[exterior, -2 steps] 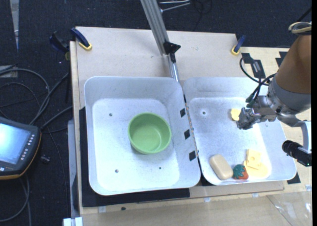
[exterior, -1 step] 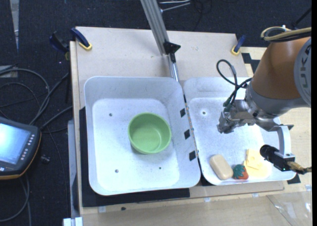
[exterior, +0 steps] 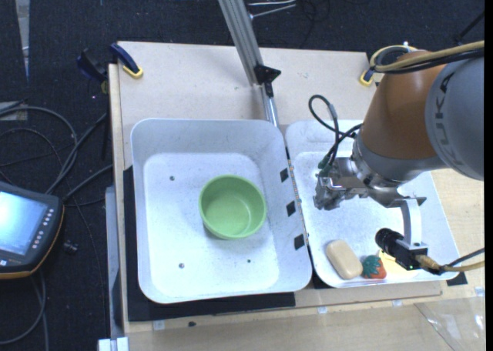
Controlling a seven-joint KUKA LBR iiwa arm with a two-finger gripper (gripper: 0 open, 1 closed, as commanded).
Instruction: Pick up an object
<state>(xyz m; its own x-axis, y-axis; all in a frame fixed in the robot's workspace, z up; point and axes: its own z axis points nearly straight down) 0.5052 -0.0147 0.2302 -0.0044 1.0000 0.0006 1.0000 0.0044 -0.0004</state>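
Gripper: gripper (exterior: pixel 327 192) sits low over the right bin (exterior: pixel 308 140), near its left wall, at the end of the grey and orange arm (exterior: pixel 408 122) that comes in from the right; I cannot tell how it is set, for the wrist hides the tip.
Held thing: none seen at the gripper.
Right bin, contents: a tan oblong object (exterior: pixel 344 259) lies near the front edge, left of centre; a small red and green object (exterior: pixel 373 266) lies just beside it on the right, toward the front right corner. Both are well in front of the gripper and apart from it.
Black fitting: a black cylinder (exterior: pixel 394 247) on a bracket hangs from the wrist above the front right of that bin, close over the red and green object.
Left bin: left bin (exterior: pixel 154 142) carries a green bowl (exterior: pixel 233 207), upright, a little right of the middle, with nothing seen inside it.
Bins: side by side, touching along their shared wall on the bench (exterior: pixel 192 84).
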